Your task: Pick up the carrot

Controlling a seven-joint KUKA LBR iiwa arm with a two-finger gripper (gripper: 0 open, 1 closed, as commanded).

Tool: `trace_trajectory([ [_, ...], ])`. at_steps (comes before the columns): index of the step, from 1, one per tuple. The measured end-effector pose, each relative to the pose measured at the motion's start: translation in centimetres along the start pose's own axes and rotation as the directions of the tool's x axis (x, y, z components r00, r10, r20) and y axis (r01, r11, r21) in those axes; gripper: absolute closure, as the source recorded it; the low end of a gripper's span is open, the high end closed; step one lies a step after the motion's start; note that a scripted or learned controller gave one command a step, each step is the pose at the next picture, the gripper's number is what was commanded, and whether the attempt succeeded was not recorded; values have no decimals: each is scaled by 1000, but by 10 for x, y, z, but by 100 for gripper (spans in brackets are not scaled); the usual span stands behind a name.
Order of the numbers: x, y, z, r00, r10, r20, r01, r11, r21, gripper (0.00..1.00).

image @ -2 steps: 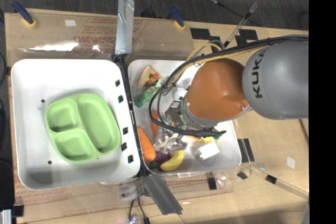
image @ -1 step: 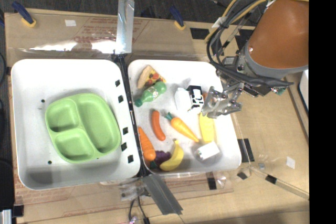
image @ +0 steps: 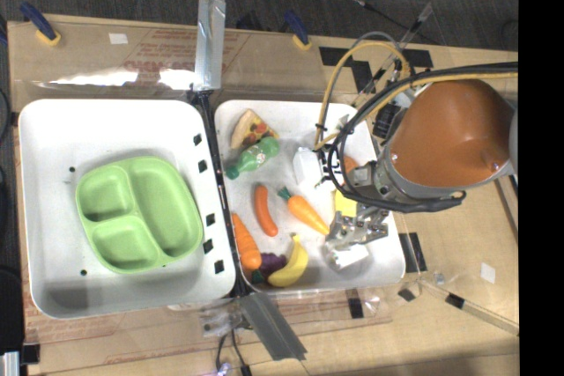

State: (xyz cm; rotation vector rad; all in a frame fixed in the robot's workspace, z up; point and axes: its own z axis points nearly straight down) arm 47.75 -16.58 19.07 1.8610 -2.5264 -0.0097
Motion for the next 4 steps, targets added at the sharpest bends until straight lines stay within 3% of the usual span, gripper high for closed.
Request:
trace_trajectory([
  [1, 5, -2, 99, 909, 418, 3, -418, 909, 6, 100],
  [2, -68, -11, -5, 945, 328, 8, -328, 945, 16, 100],
  [3, -108, -54, -65, 1000, 16, 2, -16, 1000, 11, 100],
  [4, -51, -29, 35, 911, -412, 0, 412, 911, -1, 100],
])
